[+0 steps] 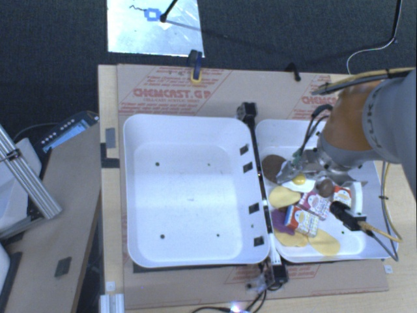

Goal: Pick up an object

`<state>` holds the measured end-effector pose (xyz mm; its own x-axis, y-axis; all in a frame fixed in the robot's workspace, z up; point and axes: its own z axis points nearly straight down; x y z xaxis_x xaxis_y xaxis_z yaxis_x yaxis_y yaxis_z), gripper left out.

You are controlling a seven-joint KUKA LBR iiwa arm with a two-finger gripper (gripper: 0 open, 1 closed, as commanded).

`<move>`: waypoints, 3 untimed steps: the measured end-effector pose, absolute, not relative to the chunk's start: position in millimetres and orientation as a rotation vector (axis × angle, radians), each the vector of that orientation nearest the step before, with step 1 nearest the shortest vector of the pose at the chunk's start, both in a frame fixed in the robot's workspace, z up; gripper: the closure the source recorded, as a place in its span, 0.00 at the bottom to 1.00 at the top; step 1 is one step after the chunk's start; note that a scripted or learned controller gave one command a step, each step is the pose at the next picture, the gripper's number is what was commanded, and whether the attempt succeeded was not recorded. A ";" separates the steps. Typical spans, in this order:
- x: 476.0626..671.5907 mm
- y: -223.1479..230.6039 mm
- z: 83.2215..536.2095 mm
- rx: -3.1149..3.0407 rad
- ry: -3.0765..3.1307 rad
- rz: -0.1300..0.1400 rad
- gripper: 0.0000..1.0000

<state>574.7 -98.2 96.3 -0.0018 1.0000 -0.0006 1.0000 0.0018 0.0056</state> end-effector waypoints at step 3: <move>528.2 -87.5 118.1 2.218 2.221 0.003 1.00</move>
<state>528.2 -87.5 118.1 -0.0014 1.0000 -0.0005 1.0000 0.0014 0.0032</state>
